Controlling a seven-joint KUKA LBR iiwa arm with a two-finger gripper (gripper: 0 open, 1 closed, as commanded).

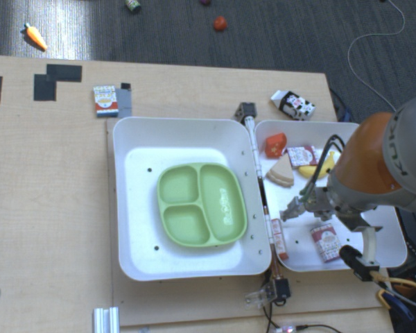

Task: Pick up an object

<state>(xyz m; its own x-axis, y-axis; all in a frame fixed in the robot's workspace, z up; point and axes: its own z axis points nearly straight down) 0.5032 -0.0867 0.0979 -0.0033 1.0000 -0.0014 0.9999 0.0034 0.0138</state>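
Since arm (374, 161) hangs over right bin (392, 252), pick is judged best made there. Gripper (299, 208) seen low near bin's left wall; grip state cannot be told. Candidates noted: red piece (275, 144) at far left of bin, tan wedge (281, 175) just nearer, yellow item (309, 173) partly hidden by arm, small red-and-white carton (326, 242) near side. Green divided plate (202, 205) lies in left bin (128, 186). Wedge judged closest; descent should be centred on it, wall contact avoided.
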